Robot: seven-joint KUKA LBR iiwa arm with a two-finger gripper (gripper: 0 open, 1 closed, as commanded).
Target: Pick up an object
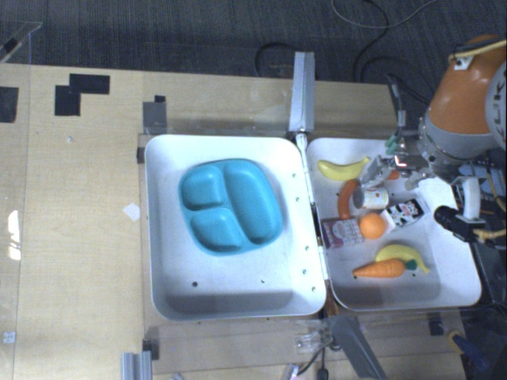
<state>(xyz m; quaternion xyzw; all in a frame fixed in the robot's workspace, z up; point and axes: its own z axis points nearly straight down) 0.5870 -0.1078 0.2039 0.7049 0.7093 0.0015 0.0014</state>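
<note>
Objects for picking lie crowded in the right bin: a banana at its far left corner, a red sausage-like piece just near of it, a small white cylinder, an orange ball, a purple packet at the left wall, a black-and-white carton, a second banana and a carrot toward the near side. The gripper hangs over the far part of this bin, above the white cylinder and the carton, and whether its pincer is apart or together cannot be told from this slant; nothing is seen clamped in it. By my reading the step in hand is the approach, with the grasp not yet made. The next move calls for a straight descent onto one piece, the cylinder being the closest beneath. Neighbours are the trouble: sausage, ball and carton sit touching or just beside the cylinder and could be nudged or caught together. The left bin bears a blue divided plate, well apart from the work
</note>
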